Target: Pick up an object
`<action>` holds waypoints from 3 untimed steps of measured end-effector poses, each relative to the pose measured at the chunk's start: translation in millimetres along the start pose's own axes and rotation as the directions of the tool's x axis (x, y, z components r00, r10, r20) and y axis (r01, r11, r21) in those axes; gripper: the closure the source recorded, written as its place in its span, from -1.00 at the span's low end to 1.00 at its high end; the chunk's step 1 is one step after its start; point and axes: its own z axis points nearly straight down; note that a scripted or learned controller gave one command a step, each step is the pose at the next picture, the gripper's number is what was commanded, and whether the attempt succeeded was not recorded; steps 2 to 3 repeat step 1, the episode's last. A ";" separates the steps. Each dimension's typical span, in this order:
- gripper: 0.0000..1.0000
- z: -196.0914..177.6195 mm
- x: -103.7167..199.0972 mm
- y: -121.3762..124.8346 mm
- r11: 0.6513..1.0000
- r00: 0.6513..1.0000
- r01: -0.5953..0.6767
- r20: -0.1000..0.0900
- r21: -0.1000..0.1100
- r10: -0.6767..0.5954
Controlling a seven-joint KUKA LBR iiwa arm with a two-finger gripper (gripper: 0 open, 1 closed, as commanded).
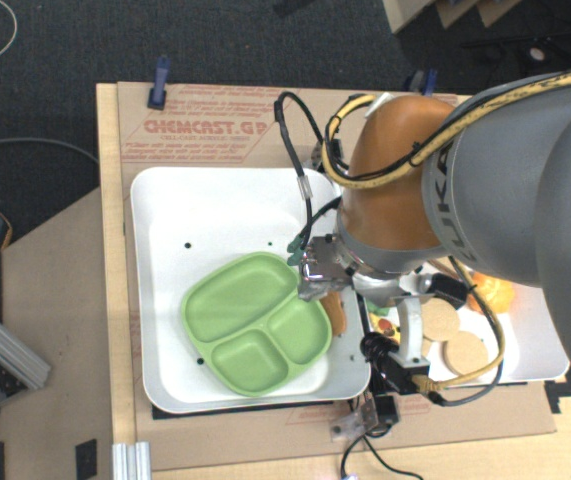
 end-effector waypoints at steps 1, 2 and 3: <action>1.00 -57.7 94.8 1.8 1.000 1.000 -0.003 0.000 -0.004 0.003; 1.00 -57.7 94.8 1.8 1.000 1.000 -0.003 0.000 -0.004 0.003; 1.00 -57.7 94.8 1.8 1.000 1.000 -0.003 0.000 -0.004 0.003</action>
